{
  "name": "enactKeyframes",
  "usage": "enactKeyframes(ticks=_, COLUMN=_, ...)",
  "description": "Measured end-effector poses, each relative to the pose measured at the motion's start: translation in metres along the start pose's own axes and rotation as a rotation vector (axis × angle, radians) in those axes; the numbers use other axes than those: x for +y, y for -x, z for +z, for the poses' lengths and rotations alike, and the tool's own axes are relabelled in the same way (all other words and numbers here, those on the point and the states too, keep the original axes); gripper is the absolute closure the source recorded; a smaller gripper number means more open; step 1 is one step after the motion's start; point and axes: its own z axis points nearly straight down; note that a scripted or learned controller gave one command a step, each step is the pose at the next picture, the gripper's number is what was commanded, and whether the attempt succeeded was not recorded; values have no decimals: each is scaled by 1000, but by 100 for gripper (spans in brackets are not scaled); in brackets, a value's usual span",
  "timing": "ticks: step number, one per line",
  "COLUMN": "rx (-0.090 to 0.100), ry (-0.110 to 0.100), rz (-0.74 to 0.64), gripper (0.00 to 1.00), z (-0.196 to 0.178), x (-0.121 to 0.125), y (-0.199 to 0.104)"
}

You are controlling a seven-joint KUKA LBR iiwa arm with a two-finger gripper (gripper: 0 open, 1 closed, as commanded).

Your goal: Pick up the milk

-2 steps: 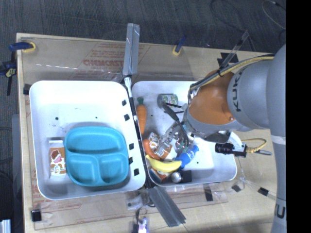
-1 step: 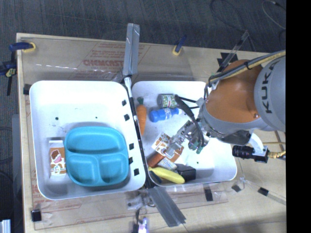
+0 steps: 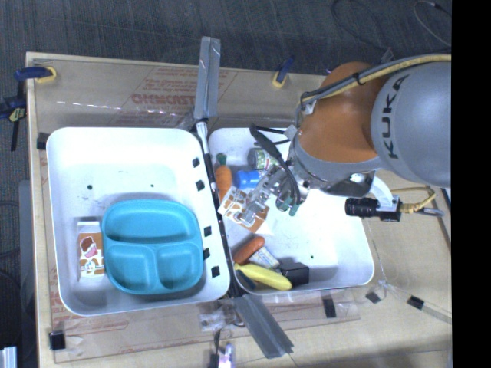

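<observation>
The brown-and-white milk carton [image 3: 90,253] lies in the left white bin [image 3: 115,148], wedged beside the blue divided plastic tray [image 3: 151,246]. My hand [image 3: 278,192] hovers in the right bin over a crinkled snack packet [image 3: 244,205]; I cannot tell its opening. I risk grabbing wrong clutter.

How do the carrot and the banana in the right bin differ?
The carrot is orange; the banana is yellow. The carrot lies along the divider near the bin's middle, pointing up-down; the banana lies crosswise at the near edge, beside a black block. Both lie flat in the right bin.
</observation>
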Motion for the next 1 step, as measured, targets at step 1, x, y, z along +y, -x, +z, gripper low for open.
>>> enactKeyframes(ticks=1, rx=3, ry=-2, rz=-75, gripper=100, z=7, x=46, y=-43)
